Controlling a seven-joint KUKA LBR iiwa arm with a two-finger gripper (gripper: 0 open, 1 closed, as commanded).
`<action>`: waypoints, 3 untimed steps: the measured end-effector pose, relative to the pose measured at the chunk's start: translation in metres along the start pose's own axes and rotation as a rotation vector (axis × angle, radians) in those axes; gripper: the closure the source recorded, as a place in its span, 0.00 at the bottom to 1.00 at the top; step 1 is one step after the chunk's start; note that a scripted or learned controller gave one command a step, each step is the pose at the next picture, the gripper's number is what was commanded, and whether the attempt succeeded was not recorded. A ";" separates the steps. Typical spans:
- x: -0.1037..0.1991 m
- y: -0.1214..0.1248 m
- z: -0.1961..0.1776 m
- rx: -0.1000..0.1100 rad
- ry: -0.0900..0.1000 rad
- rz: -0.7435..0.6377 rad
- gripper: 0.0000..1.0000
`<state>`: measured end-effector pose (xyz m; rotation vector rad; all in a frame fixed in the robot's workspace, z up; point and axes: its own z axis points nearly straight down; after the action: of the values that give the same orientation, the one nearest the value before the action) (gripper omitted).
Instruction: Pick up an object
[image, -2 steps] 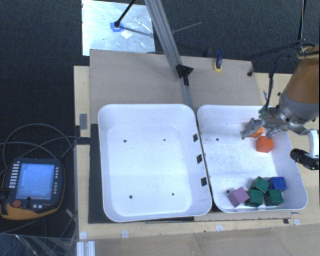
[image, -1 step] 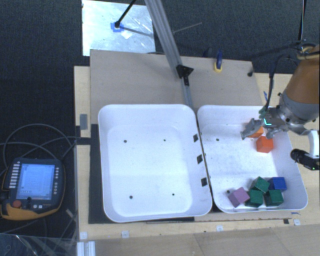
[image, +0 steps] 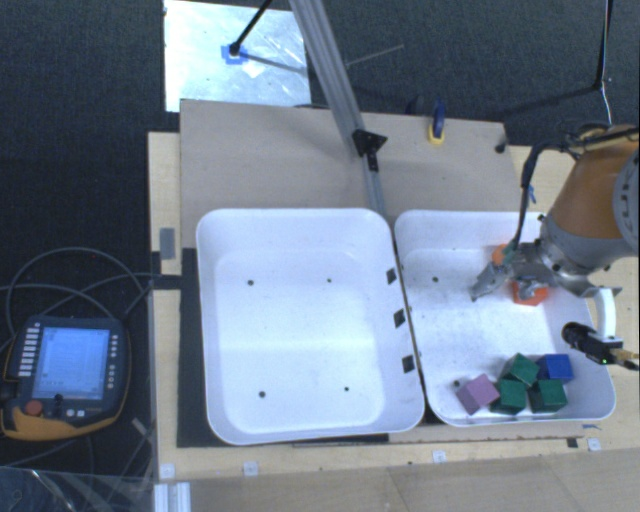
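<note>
Hovering my gripper over the right bin, grip state unclear, orange object beside it, axis unclear, three green, one blue, one purple block.

Pincer low over right bin, beside orange object

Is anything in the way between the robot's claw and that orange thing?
Nothing visible is. The gripper sits low in the right bin, right beside the orange object, with no other thing between them. The purple, green and blue blocks lie apart, at the bin's near edge.
</note>
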<state>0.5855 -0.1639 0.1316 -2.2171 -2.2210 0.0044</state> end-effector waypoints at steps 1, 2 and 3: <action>0.000 0.000 0.044 -0.002 0.000 -0.001 0.00; 0.000 0.002 0.030 -0.009 -0.001 -0.003 1.00; 0.005 0.005 -0.034 -0.013 -0.002 -0.004 1.00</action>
<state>0.5909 -0.1591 0.1655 -2.2205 -2.2324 -0.0073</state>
